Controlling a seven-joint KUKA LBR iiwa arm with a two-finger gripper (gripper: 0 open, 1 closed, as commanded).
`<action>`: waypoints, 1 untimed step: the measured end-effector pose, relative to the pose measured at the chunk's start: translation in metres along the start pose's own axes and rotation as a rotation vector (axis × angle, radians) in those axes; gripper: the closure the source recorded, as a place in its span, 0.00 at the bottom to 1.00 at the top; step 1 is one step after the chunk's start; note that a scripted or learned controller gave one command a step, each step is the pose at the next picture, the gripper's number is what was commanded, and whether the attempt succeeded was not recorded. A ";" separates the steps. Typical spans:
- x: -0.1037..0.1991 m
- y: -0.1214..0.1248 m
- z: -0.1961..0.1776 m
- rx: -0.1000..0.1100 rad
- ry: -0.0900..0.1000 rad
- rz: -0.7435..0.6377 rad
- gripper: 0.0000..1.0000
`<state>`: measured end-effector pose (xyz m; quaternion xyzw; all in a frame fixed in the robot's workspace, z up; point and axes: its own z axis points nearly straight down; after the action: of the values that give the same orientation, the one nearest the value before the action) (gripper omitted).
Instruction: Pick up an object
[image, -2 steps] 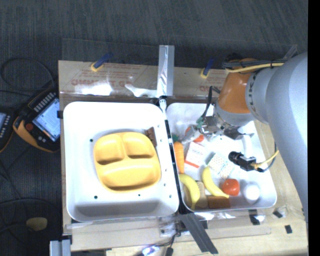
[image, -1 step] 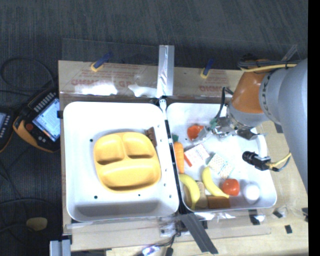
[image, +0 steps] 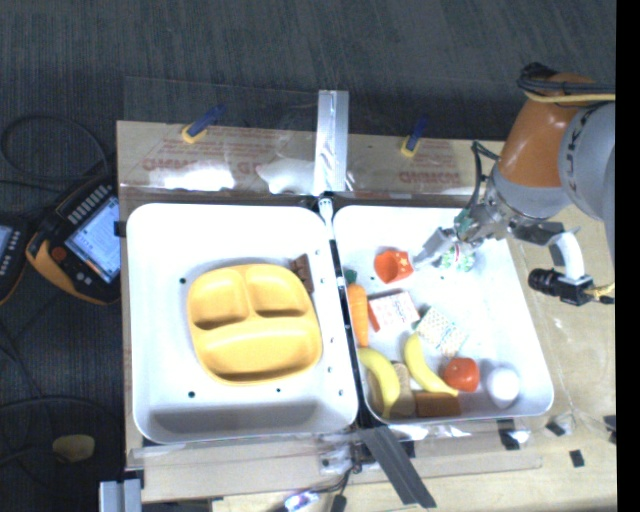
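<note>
- Claw (image: 448, 246) over the right bin (image: 520, 330), upper part, just right of the red pepper (image: 393, 264); fingers apart, nothing between them.
- Right bin also holds: 2 bananas (image: 425, 366), 1 carrot (image: 357, 312), 1 tomato (image: 461, 373), 1 white egg (image: 502, 382), 2 small packets (image: 393, 309).
- Left bin (image: 160, 290): 1 yellow tray (image: 254, 320).
- Both bins sit on the desk (image: 565, 350).

End effector (image: 447, 247) over the right bin (image: 530, 330) beside a red pepper (image: 393, 265); yellow tray (image: 254, 320) in the left bin (image: 160, 330).

Dark grey carpet floor (image: 250, 45). Wooden bench (image: 135, 140). Black cables (image: 20, 140) and orange handheld screen (image: 80, 240) at left.
</note>
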<state>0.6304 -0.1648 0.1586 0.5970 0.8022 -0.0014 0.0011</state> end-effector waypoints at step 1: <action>-0.014 -0.022 0.000 0.000 0.000 -0.101 0.00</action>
<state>0.6131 -0.1843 0.1588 0.5560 0.8312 -0.0013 0.0010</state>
